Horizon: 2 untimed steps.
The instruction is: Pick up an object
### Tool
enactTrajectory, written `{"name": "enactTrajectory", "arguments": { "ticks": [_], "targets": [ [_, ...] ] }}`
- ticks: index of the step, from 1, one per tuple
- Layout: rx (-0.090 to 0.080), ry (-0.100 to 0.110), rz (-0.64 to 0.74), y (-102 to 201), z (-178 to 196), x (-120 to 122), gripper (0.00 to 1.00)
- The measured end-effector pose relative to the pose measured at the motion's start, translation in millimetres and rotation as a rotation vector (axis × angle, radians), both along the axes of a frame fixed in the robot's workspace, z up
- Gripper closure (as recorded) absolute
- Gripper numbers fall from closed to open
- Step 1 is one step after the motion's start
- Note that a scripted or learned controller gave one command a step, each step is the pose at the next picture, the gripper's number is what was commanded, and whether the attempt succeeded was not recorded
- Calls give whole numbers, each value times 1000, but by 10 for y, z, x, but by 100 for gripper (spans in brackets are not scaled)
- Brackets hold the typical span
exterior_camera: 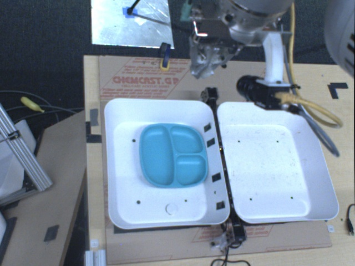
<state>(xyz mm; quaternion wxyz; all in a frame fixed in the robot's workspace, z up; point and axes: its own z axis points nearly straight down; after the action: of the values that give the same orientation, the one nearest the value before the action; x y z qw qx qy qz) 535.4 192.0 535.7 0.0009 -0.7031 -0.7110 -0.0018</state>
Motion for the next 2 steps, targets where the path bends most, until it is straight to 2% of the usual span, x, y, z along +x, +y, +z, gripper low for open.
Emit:
{"name": "enactTrajectory", "arguments": {
  "ticks": [1,2],
  "targets": [
    [-1,3,-1,458,-138,-516,100],
    [-6,5,-16,-174,-744,-326,100]
  ]
}}
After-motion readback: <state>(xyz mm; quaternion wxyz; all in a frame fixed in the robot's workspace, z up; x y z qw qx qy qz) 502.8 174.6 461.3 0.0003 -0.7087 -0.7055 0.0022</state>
